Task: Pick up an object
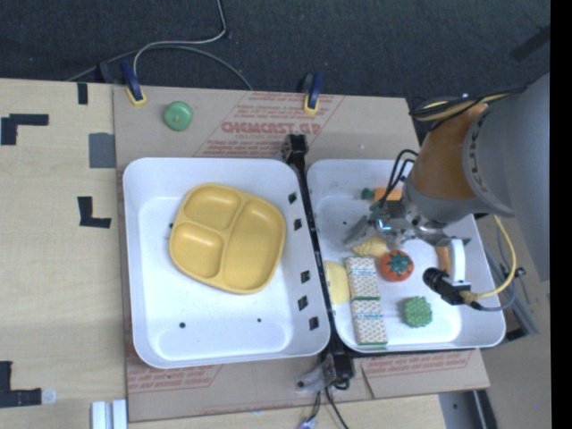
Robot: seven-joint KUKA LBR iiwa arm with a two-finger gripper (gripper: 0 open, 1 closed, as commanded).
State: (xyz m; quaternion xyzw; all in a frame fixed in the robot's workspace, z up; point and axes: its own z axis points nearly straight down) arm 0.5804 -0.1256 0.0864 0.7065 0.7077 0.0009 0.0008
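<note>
step: I'm at approach, tool [380, 226] low in right bin [474, 329] beside tomato [396, 264] | tool state: I cannot tell | next: I'd centre over tomato, then descend

A light wooden bench [54, 266] carries a brown cardboard sheet [259, 123]. On the cardboard two shallow white bins sit touching: the left bin [147, 266] toward 9 o'clock, the right bin [474, 329] toward 3 o'clock. A small green ball [178, 115] lies on the cardboard at 11 o'clock.
</note>
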